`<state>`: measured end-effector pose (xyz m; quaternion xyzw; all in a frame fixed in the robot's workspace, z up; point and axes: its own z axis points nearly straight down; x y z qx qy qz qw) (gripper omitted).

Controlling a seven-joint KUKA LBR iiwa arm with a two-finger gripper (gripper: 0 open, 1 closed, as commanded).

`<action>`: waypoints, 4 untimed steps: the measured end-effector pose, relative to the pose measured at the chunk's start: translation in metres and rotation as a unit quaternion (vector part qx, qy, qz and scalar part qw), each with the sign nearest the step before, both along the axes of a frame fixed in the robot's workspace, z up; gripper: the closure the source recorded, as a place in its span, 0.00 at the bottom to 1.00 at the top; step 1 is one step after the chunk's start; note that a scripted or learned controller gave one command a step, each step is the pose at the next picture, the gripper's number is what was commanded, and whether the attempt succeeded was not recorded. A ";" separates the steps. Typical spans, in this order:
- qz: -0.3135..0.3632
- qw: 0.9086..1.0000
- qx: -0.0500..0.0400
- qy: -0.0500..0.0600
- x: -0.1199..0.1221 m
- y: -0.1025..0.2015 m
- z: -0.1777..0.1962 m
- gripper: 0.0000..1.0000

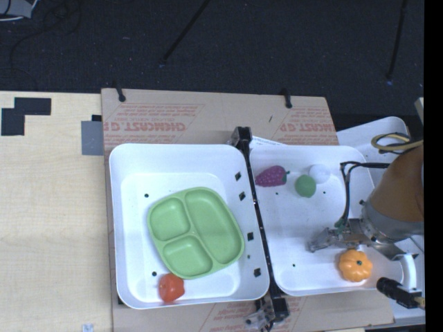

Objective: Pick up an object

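My gripper (324, 242) is low inside the right bin (294, 282), toward its front right, and the grey arm (396, 200) comes in over the bin's right wall. An orange pumpkin-shaped toy (354, 265) lies just to the front right of the gripper, close to it but not between its tips. At the back of this bin lie a purple fruit toy (271, 177), a green ball (305, 186) and a small white object (320, 173). I see nothing held by the gripper.
The left bin (131, 178) holds a green divided plate (195, 232) and a red-orange fruit toy (171, 287) at its front edge. A black divider (253, 213) runs between the bins. Cables (360, 166) hang by the arm.
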<state>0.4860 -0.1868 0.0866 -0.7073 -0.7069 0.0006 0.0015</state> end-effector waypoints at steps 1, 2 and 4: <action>-0.002 1.000 0.000 -0.002 0.001 -0.001 0.013 1.00; 0.001 1.000 -0.001 -0.003 0.007 -0.009 0.071 1.00; 0.001 1.000 -0.001 -0.002 0.016 -0.007 0.156 1.00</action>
